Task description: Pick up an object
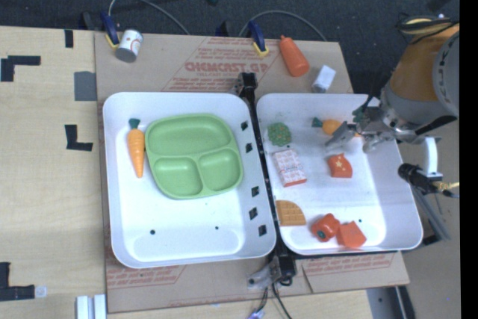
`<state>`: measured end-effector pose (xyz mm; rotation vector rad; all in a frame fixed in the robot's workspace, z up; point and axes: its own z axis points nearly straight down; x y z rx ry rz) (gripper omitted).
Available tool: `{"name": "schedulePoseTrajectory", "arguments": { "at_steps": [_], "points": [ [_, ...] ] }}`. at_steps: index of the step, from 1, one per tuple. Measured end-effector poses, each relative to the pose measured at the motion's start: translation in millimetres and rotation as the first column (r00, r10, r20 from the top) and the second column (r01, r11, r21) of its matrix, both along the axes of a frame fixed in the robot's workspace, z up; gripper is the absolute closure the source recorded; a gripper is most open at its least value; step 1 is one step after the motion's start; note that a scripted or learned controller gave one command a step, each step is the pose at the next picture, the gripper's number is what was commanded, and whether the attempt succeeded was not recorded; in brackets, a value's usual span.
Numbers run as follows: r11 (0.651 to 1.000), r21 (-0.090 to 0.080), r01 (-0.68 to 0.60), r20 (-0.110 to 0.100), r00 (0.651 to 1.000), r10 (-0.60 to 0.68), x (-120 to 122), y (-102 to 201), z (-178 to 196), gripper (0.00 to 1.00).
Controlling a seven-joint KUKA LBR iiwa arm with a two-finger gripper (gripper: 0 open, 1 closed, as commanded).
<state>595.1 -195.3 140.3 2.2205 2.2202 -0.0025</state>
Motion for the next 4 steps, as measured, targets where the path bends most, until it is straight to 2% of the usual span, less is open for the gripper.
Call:
{"name": "schedulePoseTrajectory", "arguments": {
  "at_steps": [1,2,3,4],
  "points": [
    [1.000,0.004,-0.001,-0.012,1.000,0.001,71.5,5.8,-55.7,0.00],
    [1.000,-0.001,0.000,0.003,1.000,0.000,2.8,-21.5,-53.3,0.00],
    [1.000,0.000,-0.002,0.005,1.000,0.002,-27.5,22.6,-53.4,0.00],
    [1.000,-0.002,-0.001,0.007,1.000,0.001,-27.0,22.0,-43.3,1.00]
  ]
}}
